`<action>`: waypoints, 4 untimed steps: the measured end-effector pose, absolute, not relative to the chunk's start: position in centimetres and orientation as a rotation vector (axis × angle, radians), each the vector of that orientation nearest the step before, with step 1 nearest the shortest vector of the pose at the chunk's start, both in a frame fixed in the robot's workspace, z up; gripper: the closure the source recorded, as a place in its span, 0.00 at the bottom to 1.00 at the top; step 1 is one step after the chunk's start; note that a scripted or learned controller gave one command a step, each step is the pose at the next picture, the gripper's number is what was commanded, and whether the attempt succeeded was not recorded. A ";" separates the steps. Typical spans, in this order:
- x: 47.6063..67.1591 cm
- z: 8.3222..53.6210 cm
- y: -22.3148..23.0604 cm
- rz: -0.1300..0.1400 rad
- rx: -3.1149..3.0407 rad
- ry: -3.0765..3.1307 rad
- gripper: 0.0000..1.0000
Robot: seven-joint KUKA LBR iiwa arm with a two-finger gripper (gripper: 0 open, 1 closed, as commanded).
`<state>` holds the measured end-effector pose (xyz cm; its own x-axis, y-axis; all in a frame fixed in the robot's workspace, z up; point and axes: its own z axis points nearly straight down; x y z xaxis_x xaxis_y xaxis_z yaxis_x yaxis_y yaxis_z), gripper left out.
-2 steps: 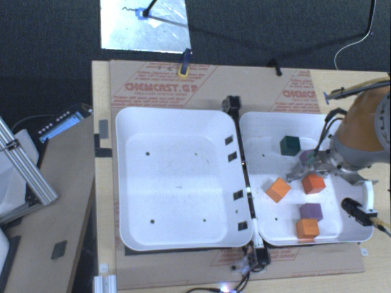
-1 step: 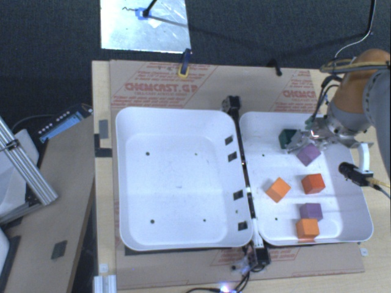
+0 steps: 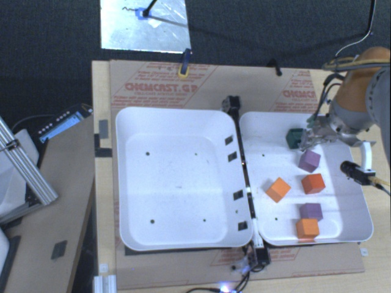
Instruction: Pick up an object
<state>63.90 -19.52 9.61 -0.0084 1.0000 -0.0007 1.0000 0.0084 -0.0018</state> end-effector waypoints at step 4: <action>58.0 11.5 -8.6 -0.004 -2.211 -2.233 1.00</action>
